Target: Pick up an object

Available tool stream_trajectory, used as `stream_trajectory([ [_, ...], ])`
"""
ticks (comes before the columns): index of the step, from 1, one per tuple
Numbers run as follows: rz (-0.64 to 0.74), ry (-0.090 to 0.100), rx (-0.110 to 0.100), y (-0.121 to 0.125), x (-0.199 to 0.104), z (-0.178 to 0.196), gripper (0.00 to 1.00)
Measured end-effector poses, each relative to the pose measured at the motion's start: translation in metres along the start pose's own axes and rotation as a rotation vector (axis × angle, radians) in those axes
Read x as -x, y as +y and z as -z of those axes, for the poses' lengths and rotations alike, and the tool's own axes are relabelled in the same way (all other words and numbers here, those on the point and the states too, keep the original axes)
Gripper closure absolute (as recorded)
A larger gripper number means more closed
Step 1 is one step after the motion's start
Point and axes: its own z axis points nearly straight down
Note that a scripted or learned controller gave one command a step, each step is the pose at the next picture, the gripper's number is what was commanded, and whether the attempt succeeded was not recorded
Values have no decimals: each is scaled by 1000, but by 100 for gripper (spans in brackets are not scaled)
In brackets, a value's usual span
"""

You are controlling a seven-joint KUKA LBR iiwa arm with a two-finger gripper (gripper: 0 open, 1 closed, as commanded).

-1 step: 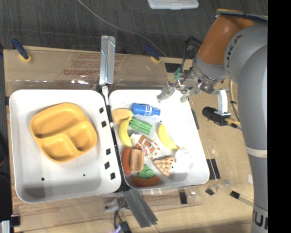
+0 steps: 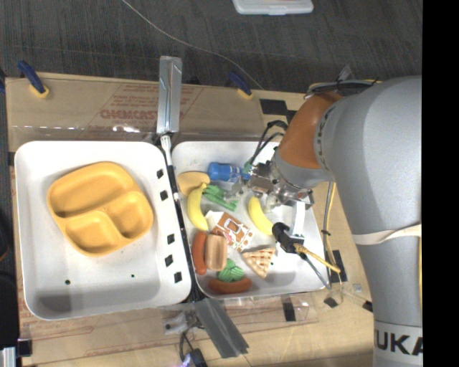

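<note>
We see the grey two-finger gripper (image 2: pixel 267 188) low in the right white bin (image 2: pixel 305 276), beside a yellow plastic banana (image 2: pixel 259 215). Finger spread (hidden under the wrist): we cannot tell.

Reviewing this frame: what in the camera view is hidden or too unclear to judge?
- Gripper: the wrist covers its fingers, so any grasp is undecidable.
- Banana beside it: upper end runs under the wrist.
- Blue object: too small to identify.
- Arm base: cut off by the bottom edge.

Dark grey ribbed floor covering (image 2: pixel 86 36) surrounds a brown cardboard-topped bench (image 2: pixel 107 100), with blue clamps (image 2: pixel 33 77) at its far edge and a white tray (image 2: pixel 272 6) on the floor beyond.
</note>
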Motion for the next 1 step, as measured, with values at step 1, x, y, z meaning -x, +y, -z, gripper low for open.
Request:
stream_trajectory([
  [1,5,2,-1,1,-2,9,100],
])
